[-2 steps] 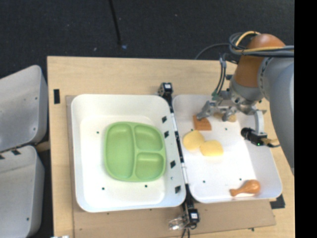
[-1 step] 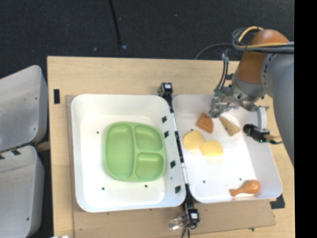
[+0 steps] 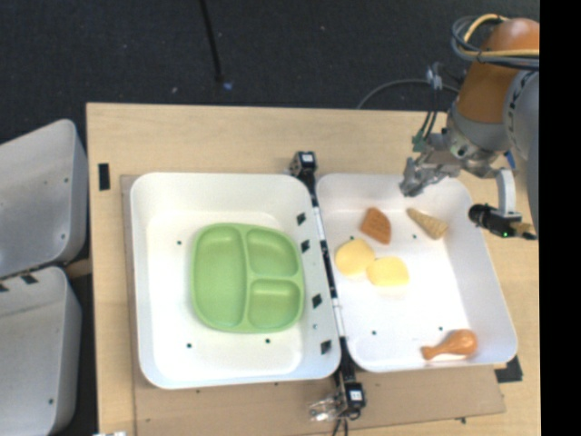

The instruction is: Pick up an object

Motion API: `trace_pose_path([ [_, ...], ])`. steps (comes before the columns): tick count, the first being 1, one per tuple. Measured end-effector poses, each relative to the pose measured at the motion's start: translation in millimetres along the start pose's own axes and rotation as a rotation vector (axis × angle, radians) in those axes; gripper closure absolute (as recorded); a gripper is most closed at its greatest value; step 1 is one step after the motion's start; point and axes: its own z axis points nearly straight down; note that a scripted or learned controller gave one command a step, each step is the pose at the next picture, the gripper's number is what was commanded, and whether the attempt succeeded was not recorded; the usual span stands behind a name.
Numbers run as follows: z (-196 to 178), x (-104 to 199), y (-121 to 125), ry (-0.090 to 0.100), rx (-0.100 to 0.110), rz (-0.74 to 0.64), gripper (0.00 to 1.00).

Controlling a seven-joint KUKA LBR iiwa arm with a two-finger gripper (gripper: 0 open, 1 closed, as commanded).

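The grey robot arm's claw [image 3: 419,182] hangs over the far edge of the right-hand shallow white bin [image 3: 472,330], its grip impossible to judge; nothing appears lifted yet, and the brown bread-like piece [image 3: 377,225] lies just beside it, untouched.

Light: even, from overhead; my tabletop [image 3: 109,153] reads bright, floor around it near black.
Shadows: soft, faint.
Glare: white bins [image 3: 163,216] close to blown out.
Focus: mildly soft overall, low-res grain; my claw [image 3: 416,182] slightly blurred.
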Motion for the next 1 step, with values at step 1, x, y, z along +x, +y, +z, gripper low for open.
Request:
trace_pose_path([
  [1, -40.7, -1.6, 1.4, 0.001, 0.001, -0.003, 1.00],
])
